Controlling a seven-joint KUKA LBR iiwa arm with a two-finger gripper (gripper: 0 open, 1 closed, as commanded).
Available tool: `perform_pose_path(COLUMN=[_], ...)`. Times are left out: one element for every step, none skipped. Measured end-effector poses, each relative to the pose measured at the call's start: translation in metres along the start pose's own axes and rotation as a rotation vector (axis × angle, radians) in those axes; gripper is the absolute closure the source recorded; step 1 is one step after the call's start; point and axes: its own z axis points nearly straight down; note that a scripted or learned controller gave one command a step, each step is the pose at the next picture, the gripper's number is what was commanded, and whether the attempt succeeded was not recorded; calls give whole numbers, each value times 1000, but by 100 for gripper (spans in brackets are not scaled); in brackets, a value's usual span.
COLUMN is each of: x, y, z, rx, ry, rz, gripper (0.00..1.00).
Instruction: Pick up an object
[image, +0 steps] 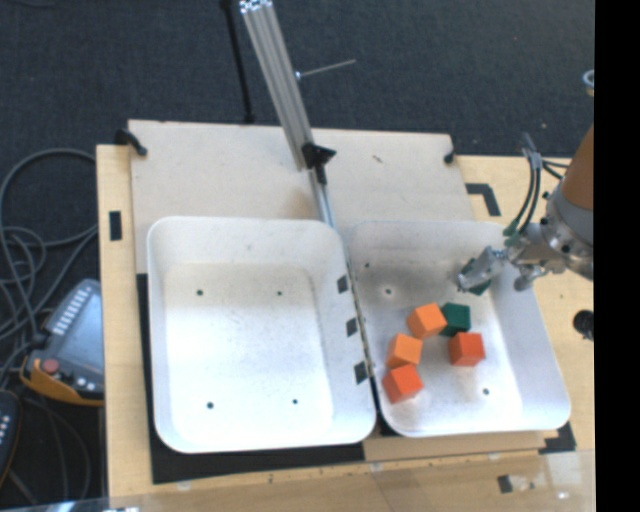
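Several small blocks lie in the right bin (520, 390): an orange block (427, 320) touching a dark green block (457, 317), a red-orange block (466, 349), another orange block (405, 351) and a red block (402, 382) near the bin's left wall. My gripper (478, 274) reaches in from the right and hangs over the upper part of this bin, just up and right of the green block. It is open, with nothing between its fingers.
The left bin (160, 300) sits beside the right one, with a low divider wall (352, 320) between them. A slanted metal post (285, 90) rises from behind the bins. Cables and a pendant (70, 340) lie off the bench's left side.
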Motion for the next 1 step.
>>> perform_pose_path(x=[37], y=[1], z=[127], rx=[-7], ry=[-8], rz=[-3], gripper=[0])
